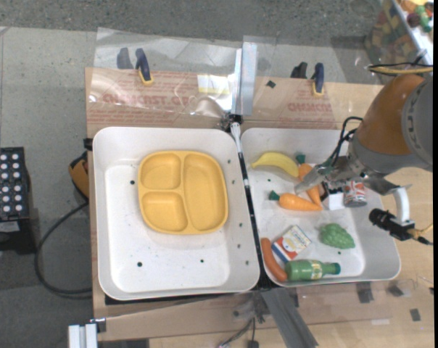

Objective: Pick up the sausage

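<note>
The sausage (272, 259) is a short red-orange link lying at the front left corner of the right bin (382, 263), along its left wall. It touches the green bottle (311, 270) and sits just below a small printed box (292, 241). My gripper (317, 184) hangs low over the middle of the right bin, above the carrot (300, 202) and close to the banana (276, 162). It is well behind and to the right of the sausage. Nothing shows as held by it.
A green leafy piece (337, 235) and a small can (354, 193) lie in the right bin. The left bin (117, 259) holds a yellow divided plate (183, 192). Blue clamps (141, 64) sit at the bench's back edge.
</note>
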Controlling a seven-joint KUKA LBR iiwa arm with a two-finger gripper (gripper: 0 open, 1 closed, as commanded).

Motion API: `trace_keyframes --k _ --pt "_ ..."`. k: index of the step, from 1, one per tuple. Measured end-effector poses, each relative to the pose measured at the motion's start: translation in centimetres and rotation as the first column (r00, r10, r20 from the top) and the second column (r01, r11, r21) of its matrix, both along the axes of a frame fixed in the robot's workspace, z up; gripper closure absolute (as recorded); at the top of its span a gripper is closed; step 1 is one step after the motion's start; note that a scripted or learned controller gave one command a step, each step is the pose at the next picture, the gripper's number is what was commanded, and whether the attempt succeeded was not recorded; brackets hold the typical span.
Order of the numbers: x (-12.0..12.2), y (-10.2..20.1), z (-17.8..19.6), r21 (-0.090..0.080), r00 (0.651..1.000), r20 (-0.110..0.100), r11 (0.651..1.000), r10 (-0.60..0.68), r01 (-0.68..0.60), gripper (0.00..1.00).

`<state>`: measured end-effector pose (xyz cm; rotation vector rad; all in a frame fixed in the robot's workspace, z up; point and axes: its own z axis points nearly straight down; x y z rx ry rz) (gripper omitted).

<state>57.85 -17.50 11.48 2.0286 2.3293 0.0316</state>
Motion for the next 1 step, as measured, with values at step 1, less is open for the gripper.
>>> trace_keyframes --k 1 --pt "-6.67 4.0 -0.06 0.01 0.976 0.011 0.976 -0.218 0.218 0.0"
